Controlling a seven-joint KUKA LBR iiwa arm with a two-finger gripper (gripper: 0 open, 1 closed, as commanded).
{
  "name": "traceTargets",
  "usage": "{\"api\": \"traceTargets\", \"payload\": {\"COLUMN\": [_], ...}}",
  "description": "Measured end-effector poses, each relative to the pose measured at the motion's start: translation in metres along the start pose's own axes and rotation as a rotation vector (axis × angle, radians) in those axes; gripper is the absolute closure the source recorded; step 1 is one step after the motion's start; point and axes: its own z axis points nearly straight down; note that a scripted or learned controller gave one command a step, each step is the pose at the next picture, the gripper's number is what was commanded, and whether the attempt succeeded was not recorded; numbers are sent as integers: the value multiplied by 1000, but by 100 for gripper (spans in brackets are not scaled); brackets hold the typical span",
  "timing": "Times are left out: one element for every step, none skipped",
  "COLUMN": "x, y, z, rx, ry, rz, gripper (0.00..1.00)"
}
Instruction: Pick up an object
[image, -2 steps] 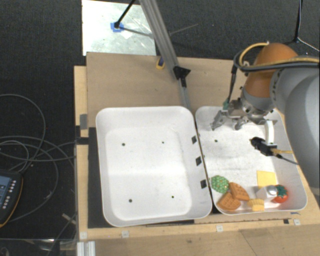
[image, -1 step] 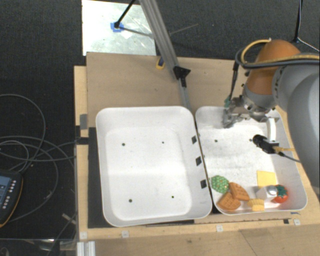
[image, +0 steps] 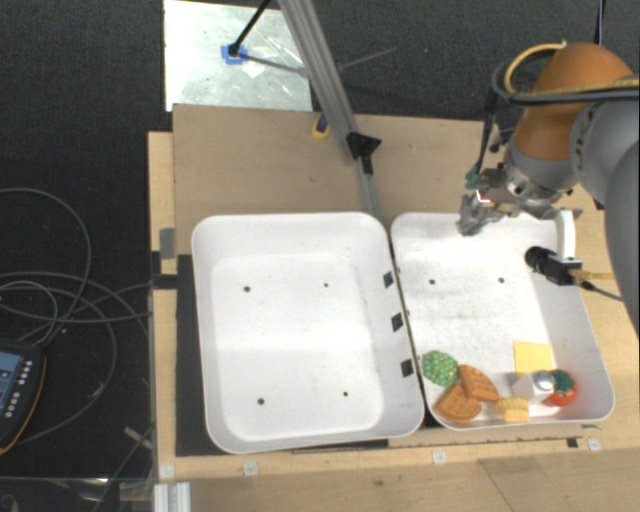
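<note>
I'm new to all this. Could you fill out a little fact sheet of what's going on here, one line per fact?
Arm: grey with an orange band, reaching in from the right
Claw: above the far edge of the right bin, holding nothing visible
Items in the right bin's near corner: green piece, two waffle pieces, yellow block, red-and-white item
Left bin: white, shallow

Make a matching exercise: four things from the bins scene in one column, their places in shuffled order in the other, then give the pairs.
Things:
1. Gripper
2. Green item
3. Yellow square
4. Left bin

Places:
A. Near the right bin's near edge, right of the middle
B. Left of the other bin, touching it
C. Over the right bin's far edge
D. Near the right bin's near left corner, beside the orange waffle pieces

Pairs: 1-C, 2-D, 3-A, 4-B
</note>
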Motion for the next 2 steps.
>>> {"api": "traceTargets", "payload": {"x": [0, 53], "y": [3, 13], "z": [-55, -62], "rx": [0, 5], "ry": [0, 3], "rz": [-1, -8], "gripper": [100, 100]}}
